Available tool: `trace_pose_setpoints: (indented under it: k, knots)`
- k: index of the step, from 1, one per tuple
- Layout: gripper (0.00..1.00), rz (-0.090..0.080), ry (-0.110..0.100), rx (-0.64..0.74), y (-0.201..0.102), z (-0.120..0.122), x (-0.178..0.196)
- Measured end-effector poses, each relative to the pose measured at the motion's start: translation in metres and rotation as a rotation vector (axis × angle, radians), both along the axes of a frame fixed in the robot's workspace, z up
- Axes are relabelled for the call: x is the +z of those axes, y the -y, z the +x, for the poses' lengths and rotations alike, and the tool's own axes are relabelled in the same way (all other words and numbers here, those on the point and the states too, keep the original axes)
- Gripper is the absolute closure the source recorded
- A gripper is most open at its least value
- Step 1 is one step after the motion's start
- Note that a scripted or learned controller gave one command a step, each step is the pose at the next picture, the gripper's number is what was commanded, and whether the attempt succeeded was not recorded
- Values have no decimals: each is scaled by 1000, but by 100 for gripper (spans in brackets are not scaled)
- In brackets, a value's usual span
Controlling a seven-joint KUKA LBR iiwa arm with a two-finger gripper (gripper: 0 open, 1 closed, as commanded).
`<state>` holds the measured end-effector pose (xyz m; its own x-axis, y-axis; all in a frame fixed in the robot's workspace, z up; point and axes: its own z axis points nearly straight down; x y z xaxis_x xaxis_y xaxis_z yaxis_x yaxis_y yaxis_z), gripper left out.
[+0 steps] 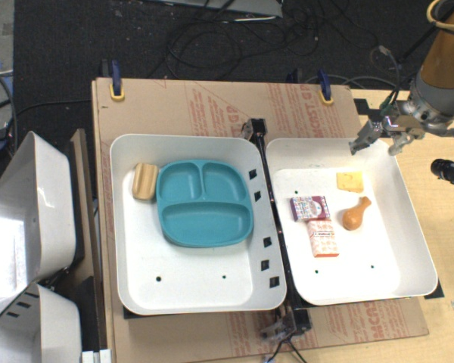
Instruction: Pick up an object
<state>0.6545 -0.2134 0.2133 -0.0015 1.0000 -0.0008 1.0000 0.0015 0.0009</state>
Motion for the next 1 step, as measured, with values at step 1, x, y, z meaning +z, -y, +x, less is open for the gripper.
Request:
trace_pose_setpoints:
  k: [1]
  knots:
    - [0, 1, -5, -1, 0, -1, -43]
